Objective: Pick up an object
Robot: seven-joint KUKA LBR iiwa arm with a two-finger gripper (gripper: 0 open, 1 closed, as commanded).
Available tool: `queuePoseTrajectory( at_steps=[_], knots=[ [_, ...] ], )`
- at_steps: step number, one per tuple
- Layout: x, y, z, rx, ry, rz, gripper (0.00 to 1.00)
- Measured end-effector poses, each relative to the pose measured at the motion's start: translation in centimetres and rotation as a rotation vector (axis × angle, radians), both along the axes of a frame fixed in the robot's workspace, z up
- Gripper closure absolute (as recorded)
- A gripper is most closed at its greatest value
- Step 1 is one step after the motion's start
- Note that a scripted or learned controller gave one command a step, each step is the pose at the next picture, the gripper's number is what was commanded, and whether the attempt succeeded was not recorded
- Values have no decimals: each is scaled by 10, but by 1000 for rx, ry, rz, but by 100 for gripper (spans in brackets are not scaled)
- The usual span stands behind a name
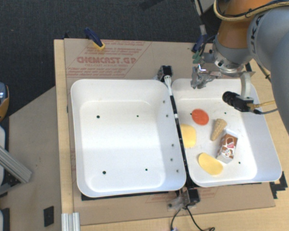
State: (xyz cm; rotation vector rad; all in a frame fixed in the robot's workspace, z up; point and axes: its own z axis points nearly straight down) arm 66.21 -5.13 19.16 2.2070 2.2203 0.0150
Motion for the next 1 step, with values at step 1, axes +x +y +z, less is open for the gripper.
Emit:
queuePoseTrajectory(
  at_steps=[1],
  knots=[
    [-16, 53, 306, 2, -8, -2, 100]
  ],
)
